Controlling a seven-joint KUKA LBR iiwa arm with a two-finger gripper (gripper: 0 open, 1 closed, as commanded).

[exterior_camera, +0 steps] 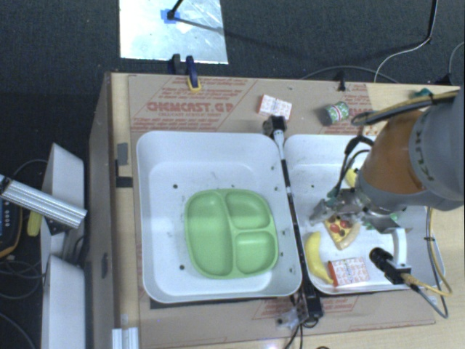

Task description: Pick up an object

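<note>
Over right bin (312, 151), jaws (338, 211) above pizza slice (341, 230); can't tell if apart/together. Banana (313, 254) nearby.

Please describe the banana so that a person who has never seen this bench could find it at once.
Look at the right white bin, the one under the arm. Near its front edge, close to the divider between the bins, lies the banana. It is plain yellow and curved, unlike the red printed box beside it and the pizza slice toy just above.
</note>
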